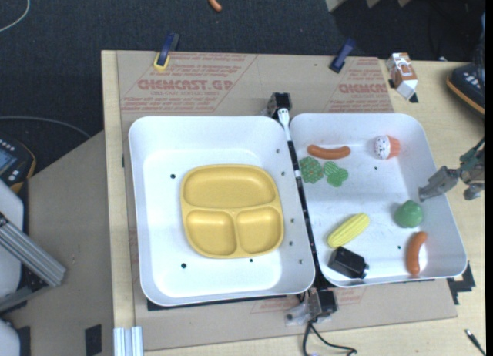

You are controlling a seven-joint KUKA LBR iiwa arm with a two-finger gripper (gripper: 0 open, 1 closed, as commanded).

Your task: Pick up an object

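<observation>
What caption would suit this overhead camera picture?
Gripper poised at the right bin of toy food, near a green ball; yellow tray in the left bin.

The gripper (433, 186) reaches in over the right bin (431, 135), just above a green ball (409, 213). That bin also holds two sausages (329, 150), a corn cob (348, 230), a black block (347, 262) and green lettuce (322, 171). A yellow divided tray (231, 209) lies in the left bin (154, 154).

brown board (231, 77) — "CHEMCAST G.P", red print, repeated
</observation>
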